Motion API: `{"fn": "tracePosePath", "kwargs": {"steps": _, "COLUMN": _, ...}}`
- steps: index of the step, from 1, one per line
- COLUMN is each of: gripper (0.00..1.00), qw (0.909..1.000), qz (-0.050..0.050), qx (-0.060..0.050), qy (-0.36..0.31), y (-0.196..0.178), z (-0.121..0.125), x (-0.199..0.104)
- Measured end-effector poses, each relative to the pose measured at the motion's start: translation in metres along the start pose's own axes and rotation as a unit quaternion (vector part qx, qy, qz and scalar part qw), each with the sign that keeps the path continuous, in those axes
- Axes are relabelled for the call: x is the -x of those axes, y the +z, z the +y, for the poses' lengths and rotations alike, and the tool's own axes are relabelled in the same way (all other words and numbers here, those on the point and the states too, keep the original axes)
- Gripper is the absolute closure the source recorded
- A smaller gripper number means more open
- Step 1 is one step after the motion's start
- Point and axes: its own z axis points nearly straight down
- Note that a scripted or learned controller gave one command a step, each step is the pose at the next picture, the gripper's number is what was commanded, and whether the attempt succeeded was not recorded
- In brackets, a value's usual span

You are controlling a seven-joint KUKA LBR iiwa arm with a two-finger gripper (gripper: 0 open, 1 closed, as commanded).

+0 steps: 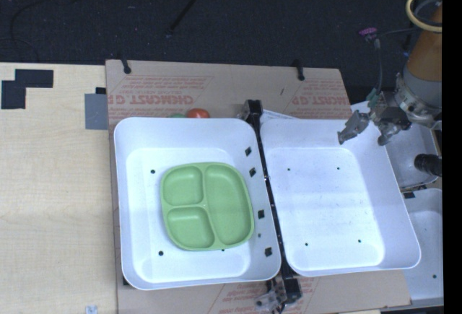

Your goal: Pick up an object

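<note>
A pale green, three-compartment plastic plate [207, 206] lay flat in the middle of the left shallow white bin [137, 161], well apart from the arm. The gripper [369, 126] hung over the far right corner of the right white bin [390, 233], its jaws spread apart with nothing between them. Beyond the left bin's far rim, a small red-orange round object [198, 114] rested on the cardboard sheet [216, 89].

Layout: two bins side by side, mid-frame, on a board.
Left bin [137, 161] holds a divided plate [207, 205], lying flat near its centre. Right bin [390, 233] touches the left along a central divider. Gripper [370, 128] hangs over the right bin's upper-right corner. A small round object [198, 114] sits just behind the left bin's upper rim.
</note>
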Motion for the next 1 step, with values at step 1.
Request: {"fn": "tracePosePath", "kwargs": {"steps": 1, "gripper": 0.00, "qw": 1.0000, "qz": -0.001, "qx": 0.007, "qy": -0.001, "y": -0.0082, "z": 0.0021, "x": -0.0002}}
